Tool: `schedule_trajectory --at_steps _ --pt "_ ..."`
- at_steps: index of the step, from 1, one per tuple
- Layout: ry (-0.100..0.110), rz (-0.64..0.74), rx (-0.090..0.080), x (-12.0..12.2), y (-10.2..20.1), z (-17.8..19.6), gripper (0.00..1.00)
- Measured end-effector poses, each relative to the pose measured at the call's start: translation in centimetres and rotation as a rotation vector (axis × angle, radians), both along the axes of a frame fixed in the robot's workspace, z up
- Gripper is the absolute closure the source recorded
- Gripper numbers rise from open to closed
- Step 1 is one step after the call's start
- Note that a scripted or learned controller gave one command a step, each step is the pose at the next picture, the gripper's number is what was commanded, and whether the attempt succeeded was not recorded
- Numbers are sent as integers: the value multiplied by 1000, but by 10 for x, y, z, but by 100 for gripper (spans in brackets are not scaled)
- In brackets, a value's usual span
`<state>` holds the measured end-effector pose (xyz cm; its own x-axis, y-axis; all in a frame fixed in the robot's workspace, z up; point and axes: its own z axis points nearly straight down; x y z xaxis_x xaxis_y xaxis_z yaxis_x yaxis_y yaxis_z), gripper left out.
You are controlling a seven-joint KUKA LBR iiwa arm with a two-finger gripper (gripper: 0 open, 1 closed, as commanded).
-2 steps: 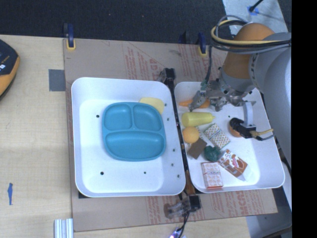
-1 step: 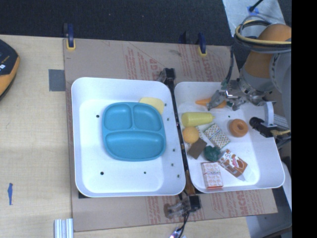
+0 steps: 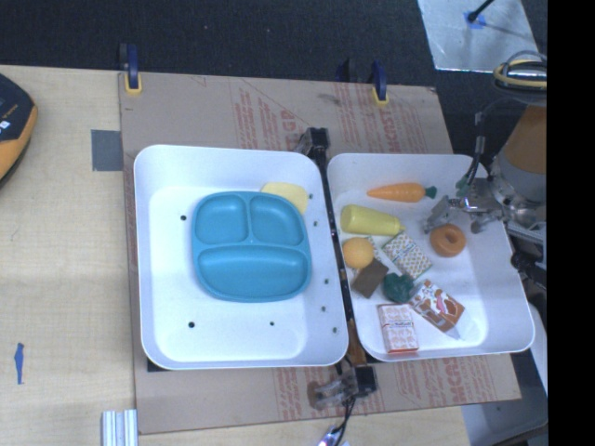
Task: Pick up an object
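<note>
Left bin [image 3: 158, 249]: shallow, white, on the surface [image 3: 65, 249], well to the left of the tool. It carries a blue divided plate [image 3: 250, 246] lying flat near its middle, and a pale yellow piece [image 3: 288, 194] tucked against the plate's upper right corner, partly hidden by it.

Right bin [image 3: 507, 314]: shallow, white, edge to edge with the left one. Contents, working toward the tool:
- yellow oblong item [image 3: 370, 220], lying on its side, well left of the tool;
- small orange ball [image 3: 357, 252], just below the yellow item;
- dark brown block [image 3: 369, 280], touching the ball's lower right;
- red and white carton [image 3: 398, 328], lying flat at the bin's lower edge, far from the tool;
- orange carrot [image 3: 398, 192] with a green stub, lying level, just left of the tool and slightly above its tips;
- patterned white packet [image 3: 407, 255], tilted, below and left of the tool;
- dark green lump [image 3: 399, 288], against the packet's lower end;
- red and white wrapper [image 3: 438, 308], tilted, well below the tool;
- brown ring, doughnut-like [image 3: 448, 241], just below the tool, apart from it.

Tool [image 3: 458, 214]: metal, over the bin's upper right part, its fingers spread apart, nothing between them. The grey arm with its orange band [image 3: 525, 142] stands at the far right.
</note>
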<state>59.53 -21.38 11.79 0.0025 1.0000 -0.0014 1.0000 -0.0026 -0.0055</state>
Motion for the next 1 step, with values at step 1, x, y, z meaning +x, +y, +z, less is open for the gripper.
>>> schedule_trajectory --at_steps 1 --pt "-10 7 -3 -6 34 -22 0"
